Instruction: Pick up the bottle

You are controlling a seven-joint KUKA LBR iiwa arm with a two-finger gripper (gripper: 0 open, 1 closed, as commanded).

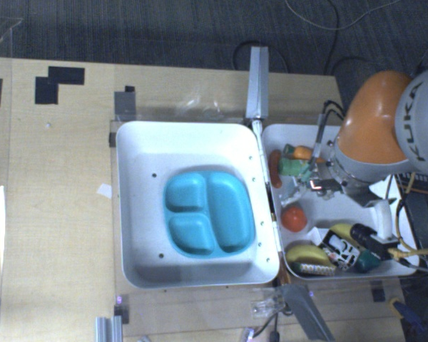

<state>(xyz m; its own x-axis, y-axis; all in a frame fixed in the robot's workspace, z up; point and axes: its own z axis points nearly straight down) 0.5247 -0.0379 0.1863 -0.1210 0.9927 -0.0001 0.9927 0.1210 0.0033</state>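
Wooden bench [57, 212], arm [385, 130] reaching low over right bin [385, 205], end effector [299, 184] grip unclear, beside tomato [294, 219]

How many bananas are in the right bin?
1: a banana lies along the right bin's near edge, beside the dark bottle. The arm covers part of the bin, so another could be hidden.

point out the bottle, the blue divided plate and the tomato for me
bottle [358, 246]: camera view, on its dark body, lying in the right bin.
blue divided plate [208, 212]: camera view, on its centre ridge, left bin.
tomato [294, 219]: camera view, on its red top.
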